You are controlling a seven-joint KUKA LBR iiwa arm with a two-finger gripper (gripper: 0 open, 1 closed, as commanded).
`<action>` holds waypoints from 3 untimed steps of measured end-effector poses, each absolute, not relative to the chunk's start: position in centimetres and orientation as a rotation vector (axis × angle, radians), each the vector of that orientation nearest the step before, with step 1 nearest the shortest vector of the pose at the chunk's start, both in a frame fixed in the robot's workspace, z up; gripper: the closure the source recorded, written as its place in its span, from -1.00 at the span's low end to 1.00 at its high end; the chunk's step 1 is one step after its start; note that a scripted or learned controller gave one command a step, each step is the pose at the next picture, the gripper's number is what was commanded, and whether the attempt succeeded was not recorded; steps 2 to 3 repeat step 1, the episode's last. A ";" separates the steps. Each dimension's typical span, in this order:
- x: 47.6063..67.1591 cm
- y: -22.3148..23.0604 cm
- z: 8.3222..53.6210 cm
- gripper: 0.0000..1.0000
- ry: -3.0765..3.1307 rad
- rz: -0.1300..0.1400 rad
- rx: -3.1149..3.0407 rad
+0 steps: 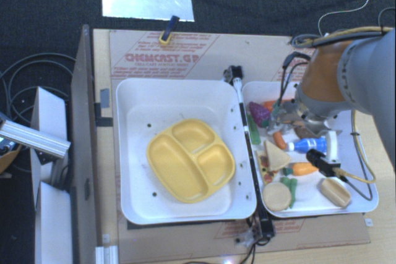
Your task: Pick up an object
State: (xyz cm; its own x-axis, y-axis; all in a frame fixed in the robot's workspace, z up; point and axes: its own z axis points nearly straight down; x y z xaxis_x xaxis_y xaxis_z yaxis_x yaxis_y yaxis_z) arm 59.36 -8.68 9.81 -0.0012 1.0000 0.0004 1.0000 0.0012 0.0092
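Dark carpet-looking floor all around, with a brown cardboard-covered bench (185, 49) in the middle and two shallow white bins sitting side by side on it. Left bin (133, 108) has a yellow divided tray (190, 159) lying flat in it, a bit toward the lower right. Right bin (365, 204) is where the clutter is: a purple thing (258, 113) near the top left, a blue and white bottle (312, 145) lying on its side in the middle, a tan wedge (276, 156) just beside it, an orange carrot-like piece (303, 169), a small green piece (289, 187), a round beige disc (276, 196) at the bottom left and a tan bread-roll shape (335, 191) at the bottom right. The arm (356, 74) comes in from the right edge of the frame, orange band showing, bent down over the upper middle of the right bin. The gripper (296, 122) sits low among the toys, just above the bottle, but honestly it's too blurry and hidden to see how the jaws stand or whether anything's in them.
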 end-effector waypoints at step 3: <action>58.5 -2.3 18.8 1.00 2.229 0.006 2.211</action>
